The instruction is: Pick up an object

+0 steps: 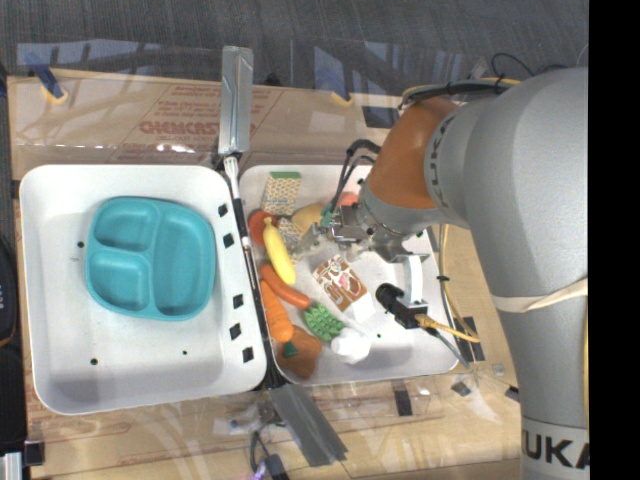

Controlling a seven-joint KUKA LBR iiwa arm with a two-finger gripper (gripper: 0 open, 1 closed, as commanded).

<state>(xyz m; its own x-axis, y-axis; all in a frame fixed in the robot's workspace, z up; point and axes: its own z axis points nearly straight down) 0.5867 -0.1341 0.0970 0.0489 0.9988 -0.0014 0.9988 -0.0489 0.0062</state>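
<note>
The grey arm (520,218) reaches over the right bin (425,363) on the counter (130,118). A teal divided plate (150,258) lies in the left bin (50,368). A banana (279,256) and carrot (276,310) lie along the right bin's left edge. The jaws' state cannot be told.

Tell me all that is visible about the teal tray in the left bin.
The teal tray is a rounded, shallow plate that looks like smooth plastic. Raised ridges divide it into three compartments: two smaller ones on its left half and one long one on its right. Nothing lies in them. It rests flat on the floor of the left bin, toward the upper middle, slightly turned, apart from the bin's walls. Nothing else touches it, and the gripper is over the other bin.
</note>
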